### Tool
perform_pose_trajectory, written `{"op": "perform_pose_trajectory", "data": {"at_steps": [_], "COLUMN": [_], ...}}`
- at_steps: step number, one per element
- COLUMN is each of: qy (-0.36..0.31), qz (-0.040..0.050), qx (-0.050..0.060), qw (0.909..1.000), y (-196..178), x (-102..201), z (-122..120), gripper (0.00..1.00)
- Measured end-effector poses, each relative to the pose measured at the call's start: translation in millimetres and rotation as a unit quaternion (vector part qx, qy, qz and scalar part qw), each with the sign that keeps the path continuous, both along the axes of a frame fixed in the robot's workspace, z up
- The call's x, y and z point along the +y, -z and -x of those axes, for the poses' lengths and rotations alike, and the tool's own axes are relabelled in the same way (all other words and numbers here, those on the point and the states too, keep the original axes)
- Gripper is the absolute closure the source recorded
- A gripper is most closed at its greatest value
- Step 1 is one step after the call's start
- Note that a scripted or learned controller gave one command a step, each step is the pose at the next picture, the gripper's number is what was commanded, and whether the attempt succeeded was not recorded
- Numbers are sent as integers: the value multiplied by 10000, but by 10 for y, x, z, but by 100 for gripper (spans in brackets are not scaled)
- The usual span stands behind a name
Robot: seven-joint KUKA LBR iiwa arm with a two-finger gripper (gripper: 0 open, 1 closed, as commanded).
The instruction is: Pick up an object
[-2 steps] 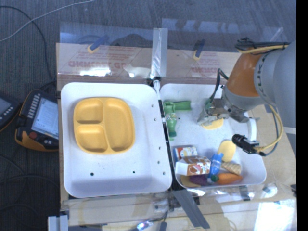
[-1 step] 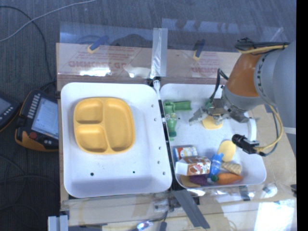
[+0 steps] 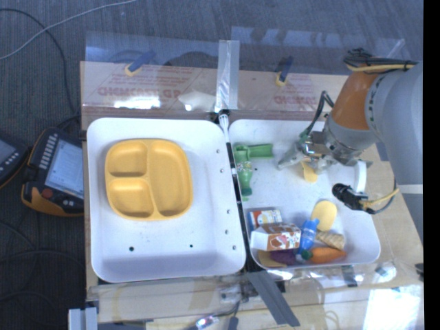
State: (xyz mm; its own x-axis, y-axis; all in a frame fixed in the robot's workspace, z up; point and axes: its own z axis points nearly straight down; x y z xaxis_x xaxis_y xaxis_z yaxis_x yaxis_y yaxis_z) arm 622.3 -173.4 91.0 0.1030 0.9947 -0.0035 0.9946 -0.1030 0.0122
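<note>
The gripper point(image 3: 302, 158) hangs low over the upper part of the right bin point(image 3: 289, 130), its two fingers spread apart, one pale fingertip point(image 3: 286, 159) reaching left, with a small yellow piece point(image 3: 311, 172) just beneath it that I cannot say is clamped. The grey arm point(image 3: 395, 115) with its orange band comes in from the right. The left bin point(image 3: 165, 253) holds a yellow divided tray point(image 3: 148, 179). In the right bin, a green toy point(image 3: 247, 158) lies against the left wall, and along the bottom crowd a carton point(image 3: 276, 239), a yellow lemon-shaped thing point(image 3: 325, 214), a blue bottle point(image 3: 309, 234) and a carrot point(image 3: 326, 255).
</note>
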Motion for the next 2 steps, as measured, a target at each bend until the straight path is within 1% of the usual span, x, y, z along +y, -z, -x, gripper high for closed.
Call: {"op": "perform_pose_trajectory", "data": {"at_steps": [1,2], "qy": [-17,-47], "qz": [45,-15], "qx": [-126,67], "qw": [9999,10000], "y": [-210,-874], "x": [-7,227], "z": [-74,-179], "gripper": [100,100]}}
